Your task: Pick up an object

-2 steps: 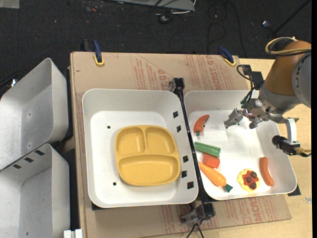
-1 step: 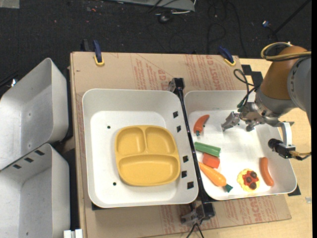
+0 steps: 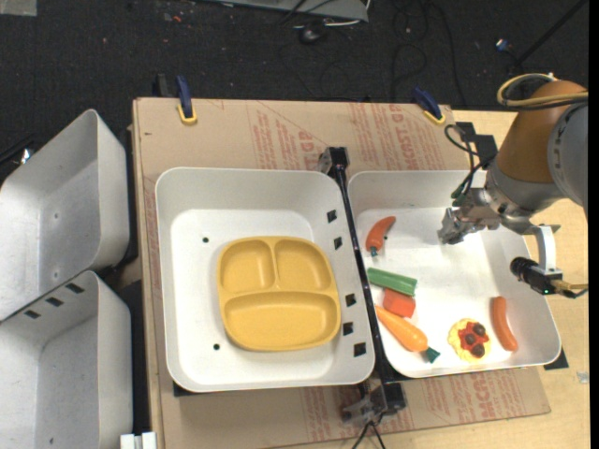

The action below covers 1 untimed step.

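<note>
Yellow divided plate (image 3: 278, 293) in left bin (image 3: 178, 251), toy foods (image 3: 398, 293) right.

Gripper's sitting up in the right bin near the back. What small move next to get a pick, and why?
Probably shift the gripper left and down toward the chili pepper. It is the nearest item, lying alone on bare bin floor, while the green stick, tomato piece and carrot crowd together by the divider.

A grey KUKA arm (image 3: 571, 157) with a rounded orange band above its wrist carries a small metallic gripper (image 3: 459, 224). Black cables loop around the orange section, and a yellow cable arcs over its top.
</note>
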Available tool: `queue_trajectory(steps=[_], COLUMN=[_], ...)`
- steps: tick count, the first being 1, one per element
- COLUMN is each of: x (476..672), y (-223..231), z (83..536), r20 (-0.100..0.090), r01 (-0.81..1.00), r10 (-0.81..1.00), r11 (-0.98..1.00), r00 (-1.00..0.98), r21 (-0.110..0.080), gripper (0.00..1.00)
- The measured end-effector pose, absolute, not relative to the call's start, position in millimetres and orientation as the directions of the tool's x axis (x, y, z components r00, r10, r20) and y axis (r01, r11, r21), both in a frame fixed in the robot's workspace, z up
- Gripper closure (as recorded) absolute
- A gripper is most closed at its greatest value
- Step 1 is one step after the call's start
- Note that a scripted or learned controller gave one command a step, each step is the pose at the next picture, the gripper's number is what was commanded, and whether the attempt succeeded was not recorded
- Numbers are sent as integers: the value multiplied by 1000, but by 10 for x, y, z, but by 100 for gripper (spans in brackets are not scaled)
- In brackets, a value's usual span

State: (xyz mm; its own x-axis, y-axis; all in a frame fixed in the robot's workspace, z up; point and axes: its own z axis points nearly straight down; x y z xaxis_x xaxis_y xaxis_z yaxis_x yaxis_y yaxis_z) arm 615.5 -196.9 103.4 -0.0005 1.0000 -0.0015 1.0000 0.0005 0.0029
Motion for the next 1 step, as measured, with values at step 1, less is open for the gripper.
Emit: queue_trajectory(steps=[1], x=[6199], y=[-2003], z=[1667], r20=[-2], r01=[1000], r10=[1000], r11=[2], r00=[-2], r21=[6], gripper=[100])
